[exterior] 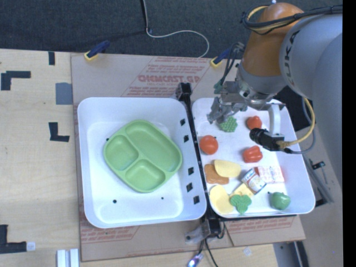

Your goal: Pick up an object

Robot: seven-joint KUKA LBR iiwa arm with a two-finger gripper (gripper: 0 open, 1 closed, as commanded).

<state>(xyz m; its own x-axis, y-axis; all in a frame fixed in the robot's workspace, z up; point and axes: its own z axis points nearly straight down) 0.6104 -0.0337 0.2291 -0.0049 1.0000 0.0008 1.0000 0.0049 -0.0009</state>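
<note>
My gripper (223, 114) hangs low over the far left part of the right bin (297, 166). A small green broccoli piece (228, 125) lies right at its tip, touching or just below it; I cannot tell whether it is gripped. An orange tomato (209, 144) sits a little nearer in the bin. A small red piece (254, 122) lies to the right of the broccoli.
The right bin also holds a red pepper (252, 154), yellow pieces (227, 167), a brown piece (214, 174), a small can (251, 179), a white packet (271, 174), a second broccoli (241, 203) and a green pepper (280, 200). A green divided plate (143, 154) lies in the left bin (92, 149).
</note>
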